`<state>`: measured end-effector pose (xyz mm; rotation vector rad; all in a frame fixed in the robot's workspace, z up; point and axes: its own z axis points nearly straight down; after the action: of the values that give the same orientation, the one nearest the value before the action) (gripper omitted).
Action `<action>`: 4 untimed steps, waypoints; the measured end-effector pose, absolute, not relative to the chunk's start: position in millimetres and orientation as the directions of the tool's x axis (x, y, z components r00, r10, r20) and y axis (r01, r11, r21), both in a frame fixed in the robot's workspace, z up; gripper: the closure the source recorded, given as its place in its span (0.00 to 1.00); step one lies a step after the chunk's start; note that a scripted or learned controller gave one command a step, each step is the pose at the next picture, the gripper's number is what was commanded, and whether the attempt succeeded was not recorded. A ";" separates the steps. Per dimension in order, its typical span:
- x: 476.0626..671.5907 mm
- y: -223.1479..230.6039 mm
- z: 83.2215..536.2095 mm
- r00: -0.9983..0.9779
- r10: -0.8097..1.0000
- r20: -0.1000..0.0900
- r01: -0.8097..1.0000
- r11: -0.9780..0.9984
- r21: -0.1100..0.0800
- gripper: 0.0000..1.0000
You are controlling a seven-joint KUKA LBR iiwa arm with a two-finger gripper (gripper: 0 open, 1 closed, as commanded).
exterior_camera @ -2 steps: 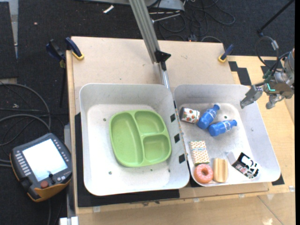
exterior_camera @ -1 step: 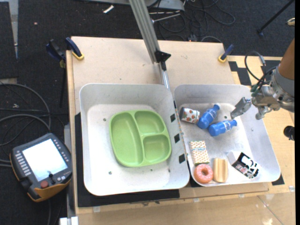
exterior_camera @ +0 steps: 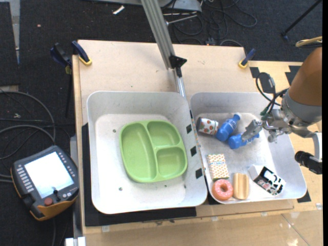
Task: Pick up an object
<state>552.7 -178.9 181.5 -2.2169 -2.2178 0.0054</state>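
Observation:
My gripper [exterior_camera: 252, 130] hangs low in the right bin [exterior_camera: 292, 152], reaching in from the right. Its tip sits right beside a small blue block [exterior_camera: 236, 141], at the block's upper right edge; whether it touches the block is unclear. A blue bottle [exterior_camera: 228, 127] lies just left of the gripper, next to a red and white cup [exterior_camera: 207, 126] on its side. Nearer the front lie a patterned wafer box [exterior_camera: 218, 165], a pink donut [exterior_camera: 222, 189], a tan bread roll [exterior_camera: 241, 185] and a black and white packet [exterior_camera: 269, 180].
The left bin [exterior_camera: 102, 137] holds a green divided plate [exterior_camera: 154, 150]. A slanted metal pole [exterior_camera: 161, 29] comes down to the rim between the bins. A teach pendant [exterior_camera: 45, 181] lies off the bench at the left. Cables hang by the arm at the right.

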 end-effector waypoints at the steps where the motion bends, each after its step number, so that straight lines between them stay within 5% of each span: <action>1: 551.4 -186.2 134.5 0.001 1.000 0.001 1.000 -0.001 -0.005 0.00; 2: 553.1 -186.1 147.7 0.000 1.000 -0.001 1.000 0.000 0.001 1.00; 4: 550.3 -193.0 214.7 -0.002 1.000 -0.001 1.000 0.002 0.004 1.00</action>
<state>550.3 -193.0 214.7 -2.2217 -2.2263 -0.0024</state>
